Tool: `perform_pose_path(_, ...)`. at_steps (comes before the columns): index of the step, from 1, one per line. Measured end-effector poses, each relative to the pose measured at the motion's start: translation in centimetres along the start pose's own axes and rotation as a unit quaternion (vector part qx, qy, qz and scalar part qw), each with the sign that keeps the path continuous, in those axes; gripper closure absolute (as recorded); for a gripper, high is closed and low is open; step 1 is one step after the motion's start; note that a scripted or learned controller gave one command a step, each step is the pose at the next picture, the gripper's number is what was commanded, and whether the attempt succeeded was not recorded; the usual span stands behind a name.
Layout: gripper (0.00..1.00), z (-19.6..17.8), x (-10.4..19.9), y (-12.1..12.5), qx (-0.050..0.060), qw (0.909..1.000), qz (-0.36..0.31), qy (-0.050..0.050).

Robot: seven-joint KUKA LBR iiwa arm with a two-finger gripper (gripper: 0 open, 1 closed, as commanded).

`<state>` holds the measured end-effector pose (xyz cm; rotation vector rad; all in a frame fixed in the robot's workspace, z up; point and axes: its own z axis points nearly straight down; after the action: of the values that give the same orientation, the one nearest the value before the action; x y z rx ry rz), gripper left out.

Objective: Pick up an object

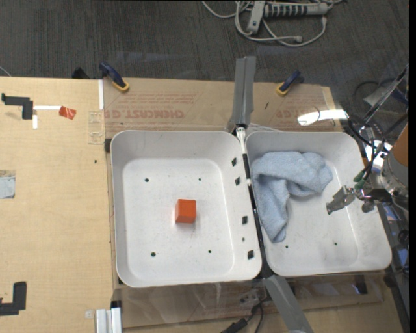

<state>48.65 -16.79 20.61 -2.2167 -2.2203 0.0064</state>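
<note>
An orange cube (186, 211) sits near the middle of the left bin (130, 260). A crumpled light blue cloth (286, 185) lies in the left half of the right bin (364, 260), against the wall shared by the two bins. My gripper (353, 204) hovers over the right side of the right bin, just to the right of the cloth and apart from it. Its fingers (337, 203) are spread open, and only the white bin floor shows between them.
Both bins rest on a cardboard sheet (195, 107) held by two clamps at the back. A wooden bench top (52, 214) extends to the left. Cables (279, 19) lie on the dark floor beyond the bench.
</note>
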Motion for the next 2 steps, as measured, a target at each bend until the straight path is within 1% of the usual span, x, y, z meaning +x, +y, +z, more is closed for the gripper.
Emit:
perform_pose_path(1, 0.00, 11.67, 1.18, 0.64, -0.001, 0.9986, -0.054, 0.000)
perform_pose_path(2, 1.00, 11.04, 1.11, 0.59, 0.001, 0.9986, -0.052, 0.001)
